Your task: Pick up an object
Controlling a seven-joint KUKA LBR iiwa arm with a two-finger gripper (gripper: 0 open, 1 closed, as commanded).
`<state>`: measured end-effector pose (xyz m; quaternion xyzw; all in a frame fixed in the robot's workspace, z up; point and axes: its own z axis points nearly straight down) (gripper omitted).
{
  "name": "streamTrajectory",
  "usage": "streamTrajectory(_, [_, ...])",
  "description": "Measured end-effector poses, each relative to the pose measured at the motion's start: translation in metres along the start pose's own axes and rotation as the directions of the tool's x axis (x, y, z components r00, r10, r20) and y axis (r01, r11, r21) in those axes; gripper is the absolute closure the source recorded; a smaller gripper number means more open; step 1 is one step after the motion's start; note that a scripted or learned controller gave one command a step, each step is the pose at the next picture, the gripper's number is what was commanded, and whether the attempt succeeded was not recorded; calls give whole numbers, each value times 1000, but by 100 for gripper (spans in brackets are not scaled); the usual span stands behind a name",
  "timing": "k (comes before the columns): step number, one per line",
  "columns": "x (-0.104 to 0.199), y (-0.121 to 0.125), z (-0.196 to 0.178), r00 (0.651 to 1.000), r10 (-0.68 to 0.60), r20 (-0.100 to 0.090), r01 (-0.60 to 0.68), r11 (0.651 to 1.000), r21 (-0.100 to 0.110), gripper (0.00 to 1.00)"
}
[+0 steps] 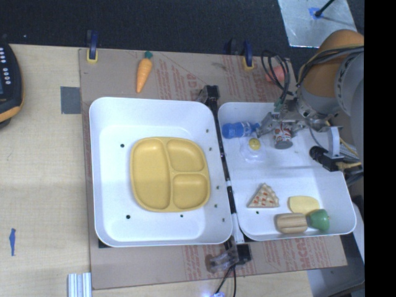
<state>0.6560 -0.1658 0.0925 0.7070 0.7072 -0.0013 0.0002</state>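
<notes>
Working from the big things down. Desk (pixel 43 166) carries two white bins; the left bin (pixel 111 228) holds a yellow divided plate (pixel 170 173), the right bin (pixel 337 184) holds the pickable clutter. My fingers (pixel 283 125) hang over the right bin's far end, just above or around a small can (pixel 283 135) with a red-and-white wrap. Whether they are spread or closed on it I cannot tell; metal and can blur together.

Candidates in the right bin: blue bottle (pixel 238 129) lying on its side by the left wall, the can, a clear cup (pixel 252 155) barely visible, a small yellow piece (pixel 254 144), a pizza slice (pixel 264 197), a pale yellow slab (pixel 304 203), a tan roll (pixel 291 223) touching a green ball (pixel 318 220).

Judgement: the can is the nearest target. Best approach: centre over it, come straight down, close across its round sides, lift vertically, keeping off the bottle and cup.

Writing: faint reddish print on the cardboard sheet (pixel 185 76) under the bins, not legible. Can label unreadable.
</notes>
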Motion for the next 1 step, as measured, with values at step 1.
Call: streamTrajectory(1, [1, 1, -11, 1000, -5, 0, 5, 1000, 0, 100])
